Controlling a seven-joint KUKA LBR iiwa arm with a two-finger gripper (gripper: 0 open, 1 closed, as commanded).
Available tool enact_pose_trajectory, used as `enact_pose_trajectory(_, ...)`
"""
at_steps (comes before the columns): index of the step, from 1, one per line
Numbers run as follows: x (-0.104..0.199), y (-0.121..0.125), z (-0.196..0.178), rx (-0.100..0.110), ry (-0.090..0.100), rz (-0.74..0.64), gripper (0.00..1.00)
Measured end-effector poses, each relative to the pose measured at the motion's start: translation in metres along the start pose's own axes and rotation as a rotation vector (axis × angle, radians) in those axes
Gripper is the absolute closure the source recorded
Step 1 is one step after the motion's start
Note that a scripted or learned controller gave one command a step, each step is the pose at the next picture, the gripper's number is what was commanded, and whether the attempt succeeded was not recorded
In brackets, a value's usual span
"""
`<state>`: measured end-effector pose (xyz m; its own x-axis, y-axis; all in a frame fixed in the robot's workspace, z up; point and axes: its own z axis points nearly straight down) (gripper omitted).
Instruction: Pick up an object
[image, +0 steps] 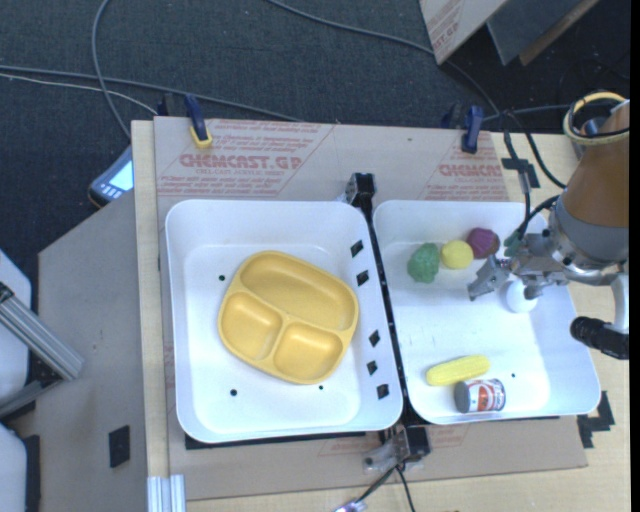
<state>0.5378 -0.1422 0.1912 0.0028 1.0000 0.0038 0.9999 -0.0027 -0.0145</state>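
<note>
In the right bin (560, 385) a green lumpy object (424, 262), a small yellow ball (457, 254) and a purple object (483, 241) lie in a row near the far wall. A yellow corn cob (458, 370) and a red-and-white can (482, 396) on its side rest by the near wall. My gripper (508, 287) hovers low over the bin's right-middle, just right of the purple object. Its fingers (484, 282) stand apart, open, with none of these objects between them. A small white rounded shape (517, 297) sits right under it.
The left bin (190, 300) holds a yellow divided plate (288, 316). A black divider with clips (372, 300) runs between the bins. Blue clamps (198, 125) pin the cardboard at the back. The arm's grey body (600, 190) overhangs the right bin's far right.
</note>
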Motion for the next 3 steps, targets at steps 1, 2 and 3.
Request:
enact_pose_trajectory(1, 0.000, 0.003, -0.007, -0.013, -0.002, -0.003, 0.00)
enact_pose_trajectory(2, 0.001, -0.001, 0.036, -0.008, -0.001, -0.002, 0.00)
enact_pose_trajectory(3, 0.012, 0.001, 0.088, -0.008, 0.000, -0.003, 0.00)
